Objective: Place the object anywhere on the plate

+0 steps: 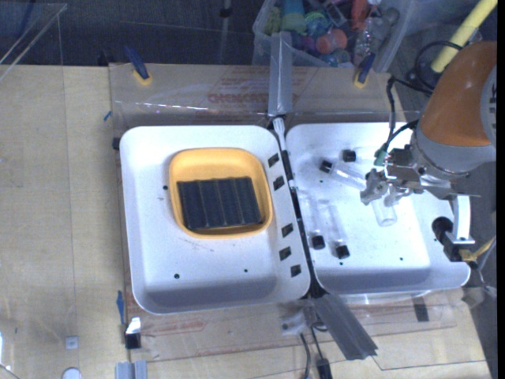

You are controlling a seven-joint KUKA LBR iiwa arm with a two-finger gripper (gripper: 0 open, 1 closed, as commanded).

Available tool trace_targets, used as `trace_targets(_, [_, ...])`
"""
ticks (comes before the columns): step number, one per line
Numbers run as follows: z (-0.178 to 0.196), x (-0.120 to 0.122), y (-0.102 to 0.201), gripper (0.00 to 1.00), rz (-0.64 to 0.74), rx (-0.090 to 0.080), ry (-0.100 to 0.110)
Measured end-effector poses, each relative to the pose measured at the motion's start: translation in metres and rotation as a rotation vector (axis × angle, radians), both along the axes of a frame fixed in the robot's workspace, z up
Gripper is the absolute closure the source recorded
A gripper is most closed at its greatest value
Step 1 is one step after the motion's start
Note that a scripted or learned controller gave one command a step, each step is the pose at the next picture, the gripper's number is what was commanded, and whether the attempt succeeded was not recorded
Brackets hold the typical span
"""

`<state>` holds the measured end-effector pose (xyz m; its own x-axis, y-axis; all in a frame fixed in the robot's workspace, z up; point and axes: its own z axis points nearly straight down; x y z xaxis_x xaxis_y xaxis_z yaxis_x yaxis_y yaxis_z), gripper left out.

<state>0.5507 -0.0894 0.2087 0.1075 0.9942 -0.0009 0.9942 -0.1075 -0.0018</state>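
looking at a small clear plastic piece (385, 214), probably the task's object, lying on the floor of the right bin (410, 268) at centre-right of the frame. too transparent for telling its long axis with any confidence.

hovering directly above it, or possibly touching it: the gripper (384, 189), reaching in from the right edge on the grey and orange arm (461, 105). cannot tell whether open or closed, nor whether gripping the piece.

sitting well apart to the left of both, across the divider between the bins: the yellow plate (183, 166), resting in the left bin (146, 235) at centre-left of the frame and carrying a dark ridged insert (219, 202). so judging the coming move as a lift and then a long carry leftward across the frame, over the divider.

counting now: one yellow plate, one dark ridged insert, two white bins, one gripper. also counting about two more clear tubes in the right bin, one at its upper left (338, 172) and one at its lower left (325, 218), with four black caps (341, 251) among them. hard separating the clear things from the white floor, so giving that count loosely.
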Motion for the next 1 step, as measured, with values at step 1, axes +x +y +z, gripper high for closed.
trace_targets(1, [0.0001,0.0001,0.0000,0.00,0.000,0.000,0.000])
